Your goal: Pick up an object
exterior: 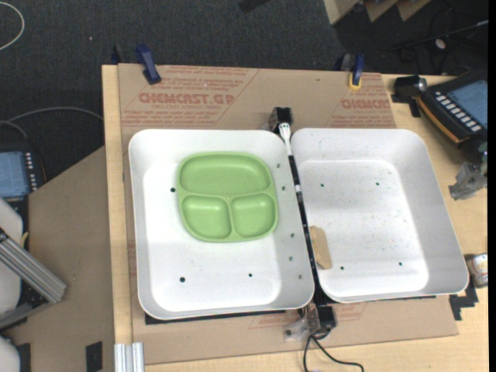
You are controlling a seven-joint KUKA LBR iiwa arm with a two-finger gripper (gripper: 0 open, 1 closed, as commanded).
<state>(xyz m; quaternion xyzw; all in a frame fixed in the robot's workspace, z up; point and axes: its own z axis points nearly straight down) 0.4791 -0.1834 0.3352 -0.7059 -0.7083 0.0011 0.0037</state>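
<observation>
A light green plate (227, 196) with three compartments lies flat in the left white bin (152, 279), toward its far middle. The plate's long compartment faces the back and its two small ones face the front. The right white bin (439, 231) sits beside it and shows only small dark specks on its floor. A tan patch (320, 248), like a piece of tape, lies on that bin's left wall near the front.
Both bins rest on a cardboard sheet (194, 95) held by blue clamps (147, 62) at the back. A black handheld pendant (453, 107) and a grey metal part (467, 180) sit at the right edge. Cables run at the front (318, 339).
</observation>
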